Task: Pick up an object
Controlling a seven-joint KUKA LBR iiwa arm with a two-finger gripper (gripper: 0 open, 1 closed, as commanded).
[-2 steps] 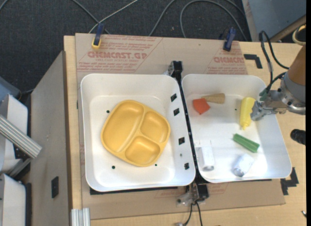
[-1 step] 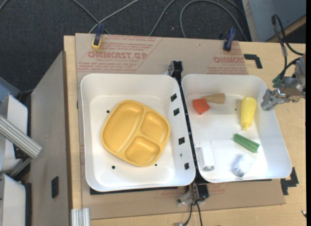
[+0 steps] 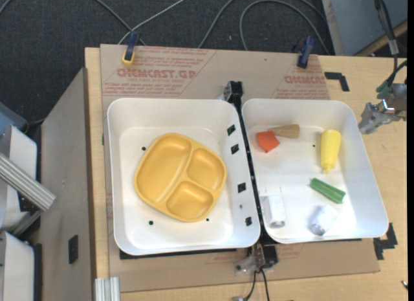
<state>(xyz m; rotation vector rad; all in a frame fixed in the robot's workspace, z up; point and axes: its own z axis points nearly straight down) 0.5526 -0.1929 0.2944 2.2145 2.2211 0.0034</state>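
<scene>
The right bin (image 3: 362, 164) holds several small objects. An orange-red block (image 3: 267, 141) lies at its back left, touching a tan cylinder (image 3: 286, 131). A yellow bottle-shaped piece (image 3: 330, 149) lies toward the back right. Below it, a green stick (image 3: 327, 189) lies at a slant. A pale, clear item (image 3: 276, 208) sits near the front left, and a greyish translucent one (image 3: 319, 219) near the front middle. In the left bin (image 3: 123, 164) rests a yellow divided plate (image 3: 181, 177).
A black divider (image 3: 240, 157) with clips runs between the bins. Two blue clamps (image 3: 130, 52) (image 3: 305, 52) grip the cardboard backing at the rear. A small grey metal piece (image 3: 380, 112) juts in past the right bin's far right rim. Cables lie on the dark floor behind.
</scene>
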